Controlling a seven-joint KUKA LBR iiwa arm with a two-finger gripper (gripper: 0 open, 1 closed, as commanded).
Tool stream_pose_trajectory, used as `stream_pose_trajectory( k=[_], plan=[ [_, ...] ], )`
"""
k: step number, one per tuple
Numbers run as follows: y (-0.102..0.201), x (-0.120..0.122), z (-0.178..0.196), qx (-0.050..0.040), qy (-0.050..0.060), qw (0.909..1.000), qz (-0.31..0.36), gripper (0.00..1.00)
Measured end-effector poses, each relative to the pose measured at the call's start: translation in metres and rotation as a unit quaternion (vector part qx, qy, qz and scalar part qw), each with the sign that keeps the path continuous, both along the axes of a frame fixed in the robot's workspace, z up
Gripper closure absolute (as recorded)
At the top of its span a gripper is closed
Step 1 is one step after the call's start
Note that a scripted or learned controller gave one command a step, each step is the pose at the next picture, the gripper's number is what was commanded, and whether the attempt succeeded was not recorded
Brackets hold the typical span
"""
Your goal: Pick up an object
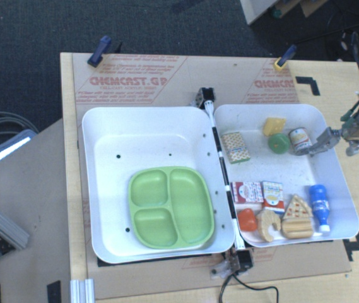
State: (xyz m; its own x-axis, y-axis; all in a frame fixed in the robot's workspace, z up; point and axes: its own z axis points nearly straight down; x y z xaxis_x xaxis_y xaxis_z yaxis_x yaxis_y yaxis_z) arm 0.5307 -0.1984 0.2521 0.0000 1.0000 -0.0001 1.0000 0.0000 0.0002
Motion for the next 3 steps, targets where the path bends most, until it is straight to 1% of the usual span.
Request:
stream_pose_trajectory(
  k=[1, 2, 3],
  plan=[
    [-0.011, -0.022, -0.155, 0.0005, 0.001, 1.0000, 0.000, 0.00],
    [0.077, 0.042, -0.168, 0.0001, -0.001, 1.0000, 0.001, 0.00],
    [0.035, 0.106, -0.125, -0.0006, -0.001, 1.0000, 0.000, 0.00]
  ],
)
